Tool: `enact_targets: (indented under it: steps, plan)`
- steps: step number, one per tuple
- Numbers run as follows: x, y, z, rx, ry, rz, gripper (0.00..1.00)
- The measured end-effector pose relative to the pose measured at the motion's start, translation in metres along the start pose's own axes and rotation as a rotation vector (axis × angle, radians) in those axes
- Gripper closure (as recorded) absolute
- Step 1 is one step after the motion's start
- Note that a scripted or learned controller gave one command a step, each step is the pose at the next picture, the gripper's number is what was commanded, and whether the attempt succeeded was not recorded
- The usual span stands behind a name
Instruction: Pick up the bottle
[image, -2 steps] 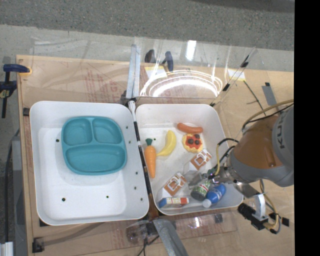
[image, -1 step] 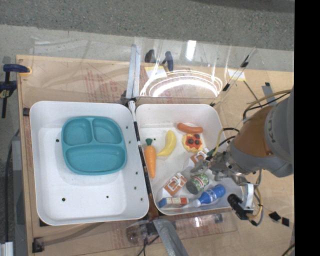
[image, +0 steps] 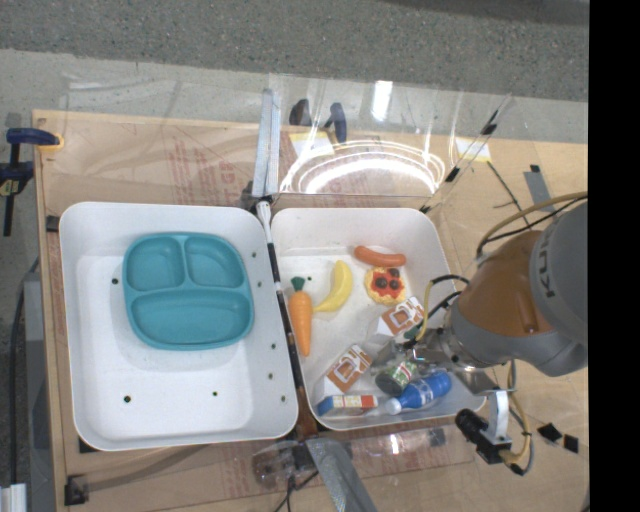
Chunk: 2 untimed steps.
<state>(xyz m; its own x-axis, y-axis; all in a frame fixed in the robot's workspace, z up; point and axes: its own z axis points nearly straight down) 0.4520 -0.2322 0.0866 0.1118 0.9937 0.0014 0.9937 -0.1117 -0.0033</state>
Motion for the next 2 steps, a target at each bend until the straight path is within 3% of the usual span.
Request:
enact_targets:
  steps: [1, 2]
  plan:
    - [-0.002, 0.001, -0.011, -0.003, -0.001, 0.0, 1.0]
    - [0.08, 0.046, -0.001, -0.003, -0.001, 0.111, 1.0]
